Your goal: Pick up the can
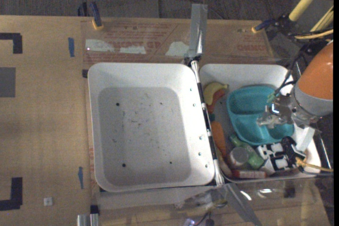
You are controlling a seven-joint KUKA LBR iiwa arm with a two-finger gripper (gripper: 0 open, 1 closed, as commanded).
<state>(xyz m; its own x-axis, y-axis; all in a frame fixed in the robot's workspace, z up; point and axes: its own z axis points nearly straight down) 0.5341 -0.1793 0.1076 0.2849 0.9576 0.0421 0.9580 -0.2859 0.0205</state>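
The can [239, 156] is in the right bin [241, 70], near the front, and shows a round grey top. It sits between an orange carrot-like piece [218, 136] on its left and a green item [256, 162] on its right. My gripper [270, 115] hangs over the teal bowl [244, 107], up and to the right of the can and apart from it. Nothing shows between its tips.
A yellow banana [213, 91] lies at the back left of the right bin, next to the teal bowl. A red stick-like item [249, 173] rests along the front wall. The left bin [95, 114] adjoins along a shared rim.
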